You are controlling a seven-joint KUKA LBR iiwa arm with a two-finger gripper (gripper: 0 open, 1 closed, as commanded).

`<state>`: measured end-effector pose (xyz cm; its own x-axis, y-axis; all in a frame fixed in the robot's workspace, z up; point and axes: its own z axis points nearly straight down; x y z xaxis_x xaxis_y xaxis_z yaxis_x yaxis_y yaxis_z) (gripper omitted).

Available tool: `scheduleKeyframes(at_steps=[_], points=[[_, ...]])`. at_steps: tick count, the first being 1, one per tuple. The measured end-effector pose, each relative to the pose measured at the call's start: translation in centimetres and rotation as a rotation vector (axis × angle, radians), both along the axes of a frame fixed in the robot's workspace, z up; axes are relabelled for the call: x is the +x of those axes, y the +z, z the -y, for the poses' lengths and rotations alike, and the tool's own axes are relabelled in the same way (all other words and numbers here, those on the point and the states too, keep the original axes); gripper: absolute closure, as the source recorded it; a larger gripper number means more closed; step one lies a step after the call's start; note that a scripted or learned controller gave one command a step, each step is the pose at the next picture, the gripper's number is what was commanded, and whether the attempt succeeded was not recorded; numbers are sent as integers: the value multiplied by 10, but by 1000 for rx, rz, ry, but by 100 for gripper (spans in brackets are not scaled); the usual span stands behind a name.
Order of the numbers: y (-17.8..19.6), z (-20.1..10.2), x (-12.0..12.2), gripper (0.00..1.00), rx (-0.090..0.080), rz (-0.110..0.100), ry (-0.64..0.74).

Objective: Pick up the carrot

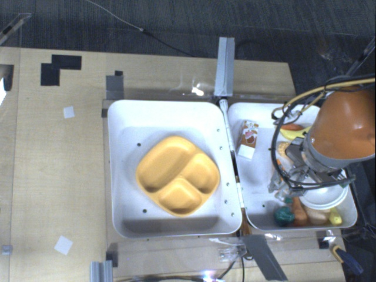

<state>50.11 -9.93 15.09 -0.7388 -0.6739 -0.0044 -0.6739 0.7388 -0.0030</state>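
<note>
Claw (286, 188) low over the right bin (258, 175), grip unclear; carrot (299, 212) looks stiff, light — pinch it mid-body.

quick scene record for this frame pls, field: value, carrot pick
arm: reaches in from the right, orange band over the right bin
gripper: low over the near right corner of the right bin; finger state unclear
carrot: orange piece at the bin's near edge, beside a green ball; not seen held
left bin: holds a yellow divided plate
other items: small packet, white bowl
</note>
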Motion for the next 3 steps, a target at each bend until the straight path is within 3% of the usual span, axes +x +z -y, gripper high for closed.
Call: scheduleKeyframes(at_steps=[1, 2, 3], points=[[26, 54, 62, 100, -2, 5, -38], [25, 52, 62, 0, 0, 3, -35], [-61, 53, 75, 0, -1, 11, 21]])
